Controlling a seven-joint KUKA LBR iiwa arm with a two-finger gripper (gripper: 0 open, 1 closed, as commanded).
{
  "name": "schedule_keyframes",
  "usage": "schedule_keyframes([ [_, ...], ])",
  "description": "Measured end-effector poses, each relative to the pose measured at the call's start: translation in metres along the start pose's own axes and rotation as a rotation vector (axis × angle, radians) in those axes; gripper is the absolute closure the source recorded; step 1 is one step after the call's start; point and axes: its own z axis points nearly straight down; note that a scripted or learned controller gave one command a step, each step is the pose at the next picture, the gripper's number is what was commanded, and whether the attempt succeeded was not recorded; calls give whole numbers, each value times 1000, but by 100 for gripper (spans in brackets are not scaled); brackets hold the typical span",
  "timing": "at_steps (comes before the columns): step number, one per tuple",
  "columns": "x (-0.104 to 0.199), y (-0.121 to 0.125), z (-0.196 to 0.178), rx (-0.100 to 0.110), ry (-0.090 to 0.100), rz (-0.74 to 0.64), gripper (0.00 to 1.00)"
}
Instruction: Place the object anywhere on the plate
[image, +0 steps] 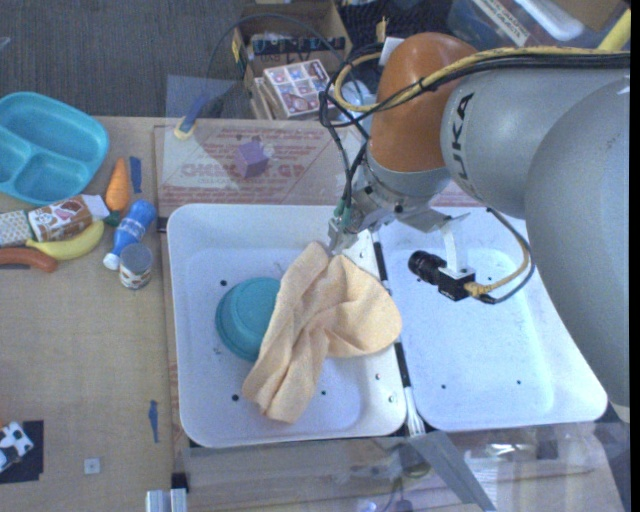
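A yellow cloth lies in the left bin, draped from the bin's back right down to its front. It covers the right half of a teal plate, whose left part shows. My gripper is at the cloth's upper corner, shut on that corner, and the cloth rises to a peak there. The grey arm with its orange band reaches in from the upper right.
The right bin has a black cable connector hanging over it. On the bench to the left lie a blue divided tray, a carrot, a banana, a bottle and a can. A purple block sits behind the bins.
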Motion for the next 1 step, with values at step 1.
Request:
schedule_keyframes([
  [1,-38,15,-102,2,1,109,100],
])
